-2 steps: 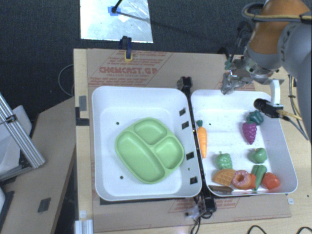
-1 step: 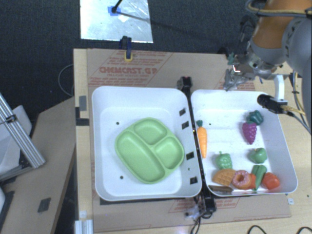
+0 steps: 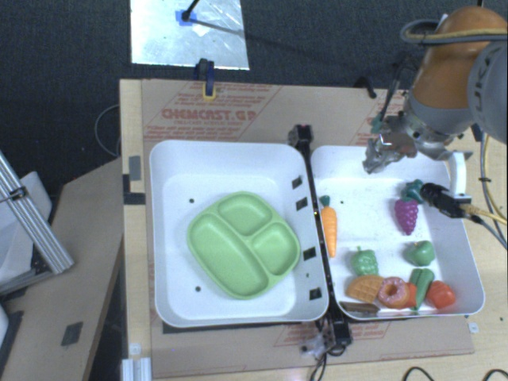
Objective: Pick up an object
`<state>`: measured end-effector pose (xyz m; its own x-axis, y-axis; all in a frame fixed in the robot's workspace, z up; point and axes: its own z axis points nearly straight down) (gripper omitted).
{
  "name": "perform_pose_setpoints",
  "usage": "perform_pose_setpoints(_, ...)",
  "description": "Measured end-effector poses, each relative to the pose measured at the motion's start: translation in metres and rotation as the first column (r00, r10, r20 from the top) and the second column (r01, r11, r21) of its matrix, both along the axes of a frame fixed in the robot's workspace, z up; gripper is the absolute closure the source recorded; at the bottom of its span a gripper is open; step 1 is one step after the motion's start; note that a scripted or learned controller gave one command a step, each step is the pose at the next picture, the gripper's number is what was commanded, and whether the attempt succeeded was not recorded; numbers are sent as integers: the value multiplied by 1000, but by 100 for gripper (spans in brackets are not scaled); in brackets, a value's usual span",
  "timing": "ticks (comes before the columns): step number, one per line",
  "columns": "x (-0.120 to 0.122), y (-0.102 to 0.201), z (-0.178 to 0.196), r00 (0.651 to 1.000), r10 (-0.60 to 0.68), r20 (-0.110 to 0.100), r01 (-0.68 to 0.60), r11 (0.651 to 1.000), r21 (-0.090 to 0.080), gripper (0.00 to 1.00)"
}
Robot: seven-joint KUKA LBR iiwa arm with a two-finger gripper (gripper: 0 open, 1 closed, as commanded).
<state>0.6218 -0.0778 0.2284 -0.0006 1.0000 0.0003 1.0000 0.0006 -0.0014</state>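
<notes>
White plastic bins sit side by side on the bench [image 3: 238, 101] in the camera view. The claw [image 3: 379, 155] hangs over the far edge of the right bin [image 3: 349, 185], carried by the grey arm [image 3: 452, 62] with its orange band, which comes in from the right. Whether the claw is spread or pressed together I cannot tell, and nothing shows between its tips.

The toys lie in the right bin, all nearer the camera than the claw. Just to its right and a little nearer sits a bunch of purple grapes [image 3: 406, 214], with a small teal piece [image 3: 413, 189] touching its top. To the claw's left and nearer, a carrot [image 3: 329, 228] lies along the bin's left wall. Further toward the camera is a green pepper [image 3: 364, 260], and right of it a green apple [image 3: 420, 252]. Well apart from the claw, along the near wall, a cluster sits together: an orange piece [image 3: 364, 288], a doughnut [image 3: 392, 292] touching it, a green pod [image 3: 421, 282] and a red tomato [image 3: 441, 294].

Left of the claw, the left bin [image 3: 175, 173] holds a green divided plate [image 3: 242, 244]. A blue and yellow clamp [image 3: 206, 78] grips the bench's far edge.
</notes>
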Motion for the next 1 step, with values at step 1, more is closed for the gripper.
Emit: perform_pose_setpoints(1,-44,27,-13,1000,3,-2,-3,1000,1,100)
